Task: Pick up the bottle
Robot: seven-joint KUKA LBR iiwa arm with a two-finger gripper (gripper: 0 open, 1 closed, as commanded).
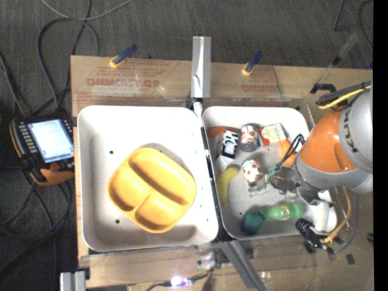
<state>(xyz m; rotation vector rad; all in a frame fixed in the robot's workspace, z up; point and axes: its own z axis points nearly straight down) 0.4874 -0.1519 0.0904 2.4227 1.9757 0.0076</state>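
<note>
dark grey carpet floor (151,17) crossed by loose cables (60,11) around a brown bench (145,80)

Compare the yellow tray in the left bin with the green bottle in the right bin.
The yellow tray is broad and flat with three compartments; the green bottle is slim and lies on its side. The tray takes up much of the left bin, while the bottle is a small item among several in the right bin. The tray is opaque yellow; the bottle looks see-through green. Both rest on a bin floor.
</note>
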